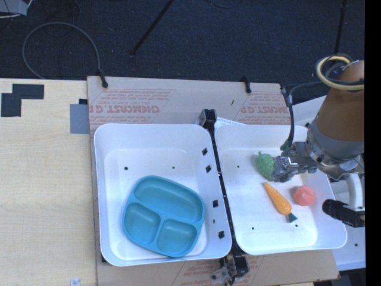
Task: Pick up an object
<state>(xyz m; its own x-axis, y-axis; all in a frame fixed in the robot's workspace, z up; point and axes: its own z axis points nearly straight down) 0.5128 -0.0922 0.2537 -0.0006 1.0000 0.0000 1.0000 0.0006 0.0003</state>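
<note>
Camera view — green toy [265, 163] touching the tool [281, 170], carrot [278, 198] just below.

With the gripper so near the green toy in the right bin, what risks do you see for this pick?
1. The gripper sits at the edge of the green toy, not over it, so it may push the toy aside instead of taking it.
2. The toy carrot and the pink toy lie close below; a wrong descent may knock them.
3. The green toy is near the right bin's back part, so it could slide against the wall.
</note>
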